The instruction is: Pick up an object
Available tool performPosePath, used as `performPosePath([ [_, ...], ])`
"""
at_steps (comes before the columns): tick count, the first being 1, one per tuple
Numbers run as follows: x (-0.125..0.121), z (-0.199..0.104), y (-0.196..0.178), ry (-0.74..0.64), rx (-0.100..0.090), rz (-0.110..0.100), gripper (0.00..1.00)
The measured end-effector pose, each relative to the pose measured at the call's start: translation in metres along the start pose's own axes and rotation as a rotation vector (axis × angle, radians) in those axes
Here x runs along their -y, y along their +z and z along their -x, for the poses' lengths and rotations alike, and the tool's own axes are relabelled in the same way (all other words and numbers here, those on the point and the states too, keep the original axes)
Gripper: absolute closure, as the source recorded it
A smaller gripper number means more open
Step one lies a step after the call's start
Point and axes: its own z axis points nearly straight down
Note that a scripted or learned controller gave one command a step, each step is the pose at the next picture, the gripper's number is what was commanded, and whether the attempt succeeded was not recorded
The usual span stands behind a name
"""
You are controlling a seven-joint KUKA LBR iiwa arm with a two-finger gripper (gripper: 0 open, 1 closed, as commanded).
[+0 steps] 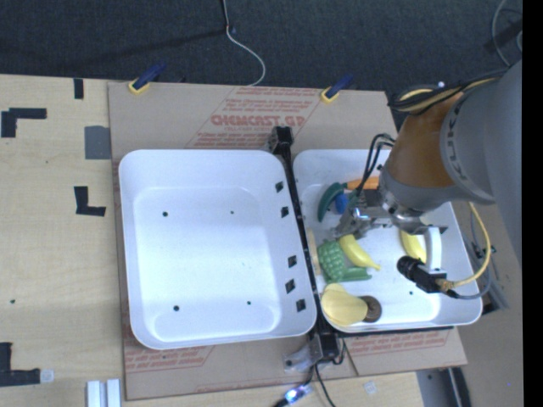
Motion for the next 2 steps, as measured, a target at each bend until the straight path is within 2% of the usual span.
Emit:
performPosePath([
  [1,0.013,-0.046,-0.06,-0.003,-0.003,0.004,1.0],
  [2,0.014,0.011,-0.012,0.007,0.002,-0.005,1.0],
])
